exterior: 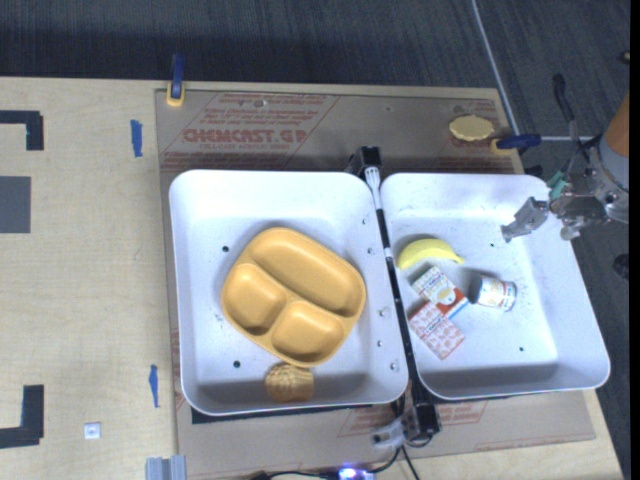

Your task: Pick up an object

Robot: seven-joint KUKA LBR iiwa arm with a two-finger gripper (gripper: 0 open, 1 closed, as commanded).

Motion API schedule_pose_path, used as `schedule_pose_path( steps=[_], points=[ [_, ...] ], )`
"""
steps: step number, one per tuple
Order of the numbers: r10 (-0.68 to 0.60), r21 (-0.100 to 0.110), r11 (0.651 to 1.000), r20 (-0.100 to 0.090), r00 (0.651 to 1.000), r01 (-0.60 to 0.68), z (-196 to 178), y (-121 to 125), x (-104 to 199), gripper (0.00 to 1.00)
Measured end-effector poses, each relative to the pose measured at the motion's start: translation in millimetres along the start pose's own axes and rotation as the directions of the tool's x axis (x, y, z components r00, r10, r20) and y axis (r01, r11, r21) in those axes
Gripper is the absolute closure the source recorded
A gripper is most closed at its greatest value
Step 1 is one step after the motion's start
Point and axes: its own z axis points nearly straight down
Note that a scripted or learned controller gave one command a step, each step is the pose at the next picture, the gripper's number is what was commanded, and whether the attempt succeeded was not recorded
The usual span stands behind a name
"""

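The right bin [560, 358] holds a yellow banana [428, 253], a small can lying on its side [493, 293] and a red-and-white carton [437, 314]. My gripper [541, 226] hangs over the bin's upper right part, up and to the right of the can. It is open, with nothing between its fingers. One grey finger [518, 219] points down to the left. The left bin [195, 268] holds a large yellow divided tray [290, 293] and a tan round object [290, 380] at its front wall.
A black divider [385, 258] runs between the two bins. On the bench behind the right bin lie a yellow disc [472, 128] and a blue clamp [520, 141]. A thin cable [490, 48] slants down from the top.
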Motion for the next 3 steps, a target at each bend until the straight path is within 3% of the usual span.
schedule_pose_path(
  steps=[1, 2, 3],
  points=[
    [-0.003, -0.004, 1.0, -0.004, 1.0, 0.003, 113.5, -30.9, -20.2, 0.0],
    [-0.001, -0.006, 1.0, 0.0, 1.0, 0.001, 103.9, -31.1, -21.8, 1.0],
    [-0.001, -0.003, 1.0, 0.001, 1.0, 0.001, 111.5, -6.9, 36.6, 1.0]
  ],
)
